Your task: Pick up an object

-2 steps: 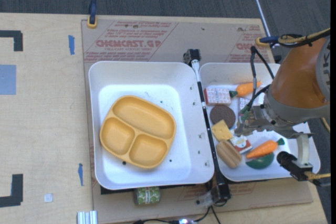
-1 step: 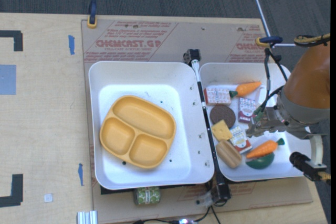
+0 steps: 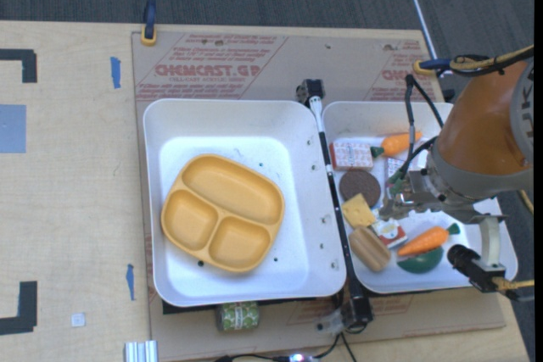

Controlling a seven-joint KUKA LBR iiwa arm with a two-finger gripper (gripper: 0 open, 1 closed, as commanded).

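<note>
- Orange-banded arm (image 3: 484, 136) looms over the right bin (image 3: 501, 263).
- Its gripper (image 3: 397, 201) sits low among toy food; spread or pressed together, I cannot tell.
- Carrot (image 3: 422, 241) lies just beside it, near a cheese wedge (image 3: 358, 211).
- Left bin (image 3: 161, 131) holds a yellow divided plate (image 3: 222, 212).

The bins (image 3: 161, 140) are looking like smooth white plastic, the tray (image 3: 222, 212) matt yellow plastic, the bench (image 3: 68, 182) pale wood.
</note>
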